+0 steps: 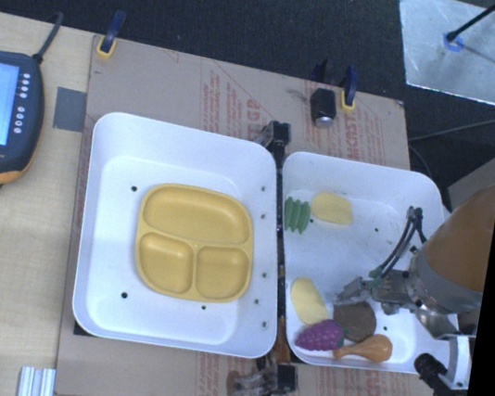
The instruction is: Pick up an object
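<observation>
While the arm hung over the right bin [363, 179]:
Gripper [365, 295]: low by the brown disc [356, 319]; grip state unclear, nothing seen held.
Disc: just below the gripper, touching the grapes [320, 334] and drumstick [365, 349].
Lemon [308, 299]: left of gripper.

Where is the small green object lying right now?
The green object lies in the right bin, against its left wall, just left of a pale yellow piece.
</observation>
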Controlling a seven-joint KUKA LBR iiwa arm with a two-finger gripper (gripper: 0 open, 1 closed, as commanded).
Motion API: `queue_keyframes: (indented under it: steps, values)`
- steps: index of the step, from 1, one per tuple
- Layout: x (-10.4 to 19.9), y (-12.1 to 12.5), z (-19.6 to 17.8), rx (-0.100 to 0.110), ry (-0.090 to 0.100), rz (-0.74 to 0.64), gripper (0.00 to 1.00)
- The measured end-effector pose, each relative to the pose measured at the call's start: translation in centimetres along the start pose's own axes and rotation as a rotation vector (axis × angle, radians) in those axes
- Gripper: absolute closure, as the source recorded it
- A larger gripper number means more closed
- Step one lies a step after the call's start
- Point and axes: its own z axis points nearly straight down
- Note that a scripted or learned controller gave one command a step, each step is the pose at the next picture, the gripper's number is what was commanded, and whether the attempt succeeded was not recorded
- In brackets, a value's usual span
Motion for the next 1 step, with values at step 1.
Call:
queue_keyframes:
  steps: [1]
  values:
    - [-0.17,3.83,2.90,-0.002,0.000,0.003,0.00]
